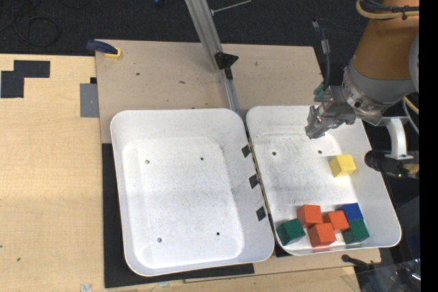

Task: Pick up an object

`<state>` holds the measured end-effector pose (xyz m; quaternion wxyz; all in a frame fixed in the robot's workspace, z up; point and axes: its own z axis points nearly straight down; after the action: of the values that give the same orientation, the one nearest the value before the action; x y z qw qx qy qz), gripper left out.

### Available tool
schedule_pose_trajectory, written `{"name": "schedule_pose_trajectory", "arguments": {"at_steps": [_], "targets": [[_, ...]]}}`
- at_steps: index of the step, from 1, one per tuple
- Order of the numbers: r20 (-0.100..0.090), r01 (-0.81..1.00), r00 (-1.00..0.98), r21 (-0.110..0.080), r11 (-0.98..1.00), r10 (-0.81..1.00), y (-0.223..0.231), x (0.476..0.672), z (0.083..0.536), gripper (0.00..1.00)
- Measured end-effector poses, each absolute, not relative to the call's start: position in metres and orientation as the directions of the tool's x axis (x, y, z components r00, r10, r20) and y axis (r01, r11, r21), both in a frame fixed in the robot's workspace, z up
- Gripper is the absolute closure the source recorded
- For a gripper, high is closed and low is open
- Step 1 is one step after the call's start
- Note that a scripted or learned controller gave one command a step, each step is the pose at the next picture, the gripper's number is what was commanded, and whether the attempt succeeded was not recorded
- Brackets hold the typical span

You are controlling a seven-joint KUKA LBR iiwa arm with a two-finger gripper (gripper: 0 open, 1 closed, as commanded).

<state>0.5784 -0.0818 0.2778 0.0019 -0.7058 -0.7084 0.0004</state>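
The right bin point(287, 120) holds a yellow block point(342, 165) near its right side. A cluster sits at its near end: three orange blocks point(309, 214) point(337, 219) point(321, 234), a blue block point(352, 210) and two green blocks point(291, 231) point(356, 234). My gripper point(319, 125) hangs over the far part of the right bin, up and to the left of the yellow block, apart from every block. Nothing shows between its fingers.
The left bin point(130, 126) lies beside the right one, with black clips point(253, 181) along the shared edge. A slanted aluminium rail point(202, 17) rises behind the bins. The arm's orange band point(387, 44) stands at the right.
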Motion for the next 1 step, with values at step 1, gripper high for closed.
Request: {"name": "schedule_pose_trajectory", "arguments": {"at_steps": [1], "targets": [[0.002,1.000,-0.004,-0.005,0.004,1.000,-0.0225,0.5670,0.2735,1.00]]}}
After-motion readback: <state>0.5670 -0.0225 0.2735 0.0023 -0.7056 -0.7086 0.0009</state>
